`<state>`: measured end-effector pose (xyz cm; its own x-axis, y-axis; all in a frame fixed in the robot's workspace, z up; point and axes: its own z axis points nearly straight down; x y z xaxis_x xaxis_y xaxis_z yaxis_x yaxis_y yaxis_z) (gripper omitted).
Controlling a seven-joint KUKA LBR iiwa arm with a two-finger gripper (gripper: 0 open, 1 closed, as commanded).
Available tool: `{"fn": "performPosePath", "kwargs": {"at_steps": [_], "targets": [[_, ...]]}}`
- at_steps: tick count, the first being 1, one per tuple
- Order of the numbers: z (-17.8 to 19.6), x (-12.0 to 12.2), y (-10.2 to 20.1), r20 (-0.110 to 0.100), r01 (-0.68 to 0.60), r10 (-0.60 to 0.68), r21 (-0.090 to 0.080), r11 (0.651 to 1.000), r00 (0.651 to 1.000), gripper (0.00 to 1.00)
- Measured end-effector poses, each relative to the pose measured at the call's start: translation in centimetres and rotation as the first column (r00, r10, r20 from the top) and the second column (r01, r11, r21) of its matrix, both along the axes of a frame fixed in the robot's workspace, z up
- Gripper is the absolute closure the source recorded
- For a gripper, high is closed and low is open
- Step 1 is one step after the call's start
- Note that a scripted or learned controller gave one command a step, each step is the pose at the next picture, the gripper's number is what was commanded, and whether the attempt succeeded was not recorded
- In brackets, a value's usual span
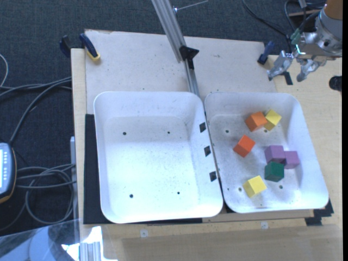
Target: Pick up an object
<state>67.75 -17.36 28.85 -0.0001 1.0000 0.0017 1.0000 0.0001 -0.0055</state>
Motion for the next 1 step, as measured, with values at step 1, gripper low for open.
{"fn": "performPosePath", "kwargs": {"at_steps": [1], "targets": [[0.36, 0.06, 0.02, 0.004, -0.002, 0.002, -0.002, 1.0, 1.0, 0.0]]}}
